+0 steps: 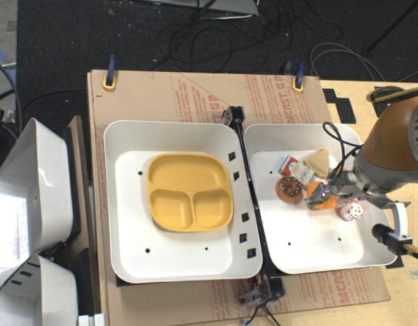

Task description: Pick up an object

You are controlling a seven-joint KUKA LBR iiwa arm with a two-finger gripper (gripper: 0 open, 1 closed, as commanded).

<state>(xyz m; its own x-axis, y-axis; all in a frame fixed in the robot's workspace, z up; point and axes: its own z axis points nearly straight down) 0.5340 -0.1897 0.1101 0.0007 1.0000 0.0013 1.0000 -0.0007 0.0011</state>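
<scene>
The right bin [317, 250] holds a cluster of small objects near its upper middle. Among them are a brown ring-shaped donut [288, 189], a red, white and blue packet [296, 169] and a pale beige wedge [319, 160]. A white die with dark spots [351, 211] lies further right. My gripper [319, 195] is low in this bin, directly over a small orange object [324, 203] and touching or nearly touching it. The donut lies just left of the gripper and the die just right of it. The grey wrist [382, 172] hides part of the orange object.
A yellow divided plate [191, 191] lies in the left bin [127, 250]. A black divider [248, 189] runs between the bins. Black cables [334, 145] loop over the right bin's top right corner. White containers [28, 189] stand off the bench at the left.
</scene>
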